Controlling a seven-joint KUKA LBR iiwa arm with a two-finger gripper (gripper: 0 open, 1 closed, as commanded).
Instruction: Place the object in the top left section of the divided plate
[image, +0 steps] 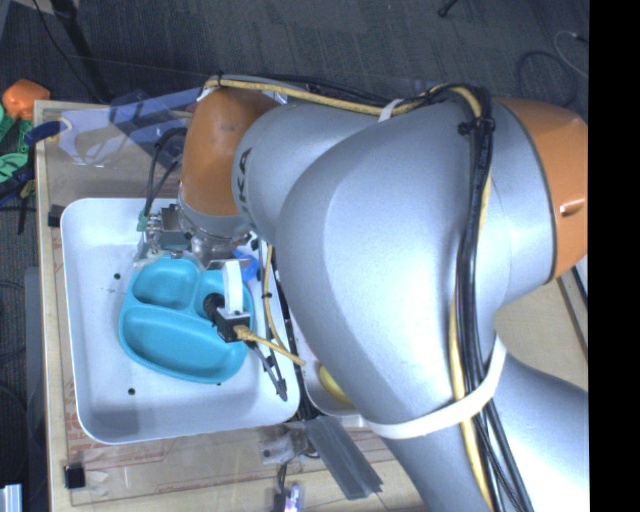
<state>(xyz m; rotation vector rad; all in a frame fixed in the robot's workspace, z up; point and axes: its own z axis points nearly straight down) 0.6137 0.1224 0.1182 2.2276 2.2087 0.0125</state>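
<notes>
Reaching in from 3 o'clock, the grey arm covers most of the bench, its orange band sitting toward 11 o'clock of the arm's bulk. The gripper hangs low over the left bin, at the 12 o'clock edge of the blue divided plate. Whether the gripper is spread or pressed together I cannot tell, since the wrist hides it from above, along with whatever sits beneath it. The divided plate lies flat in the left bin, nearer the bin's 3 o'clock wall than its 9 o'clock wall. Beyond the bin's 12 o'clock rim lies what looks like a pair of clear safety glasses, with an orange thing at their 10 o'clock.
</notes>
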